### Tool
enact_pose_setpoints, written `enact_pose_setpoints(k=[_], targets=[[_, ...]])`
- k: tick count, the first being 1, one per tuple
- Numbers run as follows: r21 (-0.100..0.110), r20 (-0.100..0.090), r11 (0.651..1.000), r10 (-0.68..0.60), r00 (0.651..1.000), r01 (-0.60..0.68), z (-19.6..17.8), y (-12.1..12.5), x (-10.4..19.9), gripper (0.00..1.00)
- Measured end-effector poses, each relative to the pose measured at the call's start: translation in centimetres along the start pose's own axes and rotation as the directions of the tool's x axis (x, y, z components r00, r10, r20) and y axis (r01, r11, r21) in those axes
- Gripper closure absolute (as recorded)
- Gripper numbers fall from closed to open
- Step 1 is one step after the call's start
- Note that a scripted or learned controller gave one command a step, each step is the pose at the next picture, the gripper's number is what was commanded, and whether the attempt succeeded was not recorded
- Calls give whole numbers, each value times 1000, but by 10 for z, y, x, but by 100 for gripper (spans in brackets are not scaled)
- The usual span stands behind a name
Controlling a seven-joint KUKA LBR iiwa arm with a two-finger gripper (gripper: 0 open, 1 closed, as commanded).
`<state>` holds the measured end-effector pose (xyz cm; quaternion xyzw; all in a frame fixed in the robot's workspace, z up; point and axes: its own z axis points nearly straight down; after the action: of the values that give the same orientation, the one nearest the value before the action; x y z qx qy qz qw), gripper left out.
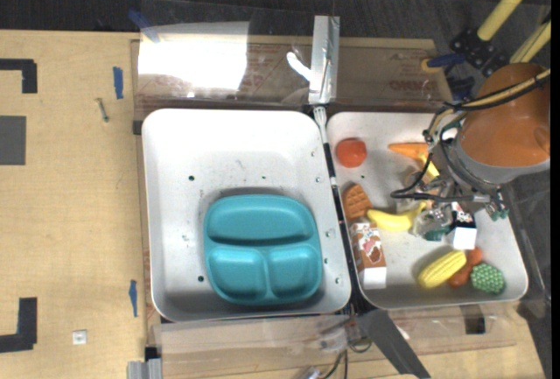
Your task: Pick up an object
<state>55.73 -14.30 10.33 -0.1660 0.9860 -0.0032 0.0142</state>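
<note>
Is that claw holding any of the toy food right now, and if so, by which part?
It cannot be told. The claw hangs low over the right bin, close to the banana, but its tips are lost among wires and clutter.

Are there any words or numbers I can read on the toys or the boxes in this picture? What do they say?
None can be read.
Small brown-and-white carton in the right white bin: it has a printed picture on it, but any letters are too blurred to read.
Brown cardboard strip behind the bins: faint dark printing, too blurred to read.
Teal plastic divided tray in the left white bin: no writing visible.
</note>
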Motion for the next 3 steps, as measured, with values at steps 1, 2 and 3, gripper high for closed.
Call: enact_pose_setpoints(k=[1, 2, 3], targets=[[-8, -11, 978, -209, 978, 209, -126, 28, -11, 100], [-13, -16, 978, -209, 978, 208, -123, 29, -9, 0], [-20, -27, 991, -133, 991, 133, -1, 39, -15, 0]])
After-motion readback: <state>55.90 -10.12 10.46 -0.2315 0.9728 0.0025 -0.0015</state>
